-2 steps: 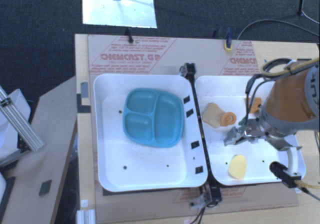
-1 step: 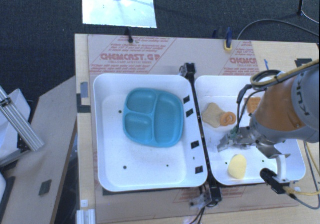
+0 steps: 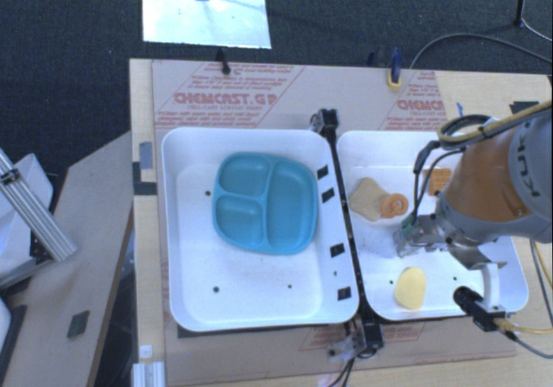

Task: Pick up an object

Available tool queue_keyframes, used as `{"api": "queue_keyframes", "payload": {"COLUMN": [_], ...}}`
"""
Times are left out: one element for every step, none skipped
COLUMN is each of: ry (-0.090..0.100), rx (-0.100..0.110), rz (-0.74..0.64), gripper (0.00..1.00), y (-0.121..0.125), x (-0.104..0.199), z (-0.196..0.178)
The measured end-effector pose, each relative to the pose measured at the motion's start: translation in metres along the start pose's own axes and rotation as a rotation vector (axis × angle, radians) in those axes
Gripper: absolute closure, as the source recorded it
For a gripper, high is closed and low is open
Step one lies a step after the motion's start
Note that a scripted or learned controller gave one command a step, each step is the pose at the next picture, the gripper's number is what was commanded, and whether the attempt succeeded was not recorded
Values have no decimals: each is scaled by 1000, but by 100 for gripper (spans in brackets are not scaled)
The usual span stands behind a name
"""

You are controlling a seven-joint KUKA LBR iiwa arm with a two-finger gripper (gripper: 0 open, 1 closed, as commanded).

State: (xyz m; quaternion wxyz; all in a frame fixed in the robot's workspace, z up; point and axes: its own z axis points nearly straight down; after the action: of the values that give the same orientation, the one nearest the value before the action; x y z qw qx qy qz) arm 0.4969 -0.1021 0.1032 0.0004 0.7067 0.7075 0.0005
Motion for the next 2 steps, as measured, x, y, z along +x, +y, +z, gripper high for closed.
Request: {"api": "queue_keyframes", "payload": {"ry": [-1, -1], "rx": [-1, -3], "rz": [-2, -2], "gripper": [100, 100], "y": [2, -3], "x": [-4, -9], "z": [-43, -88]}}
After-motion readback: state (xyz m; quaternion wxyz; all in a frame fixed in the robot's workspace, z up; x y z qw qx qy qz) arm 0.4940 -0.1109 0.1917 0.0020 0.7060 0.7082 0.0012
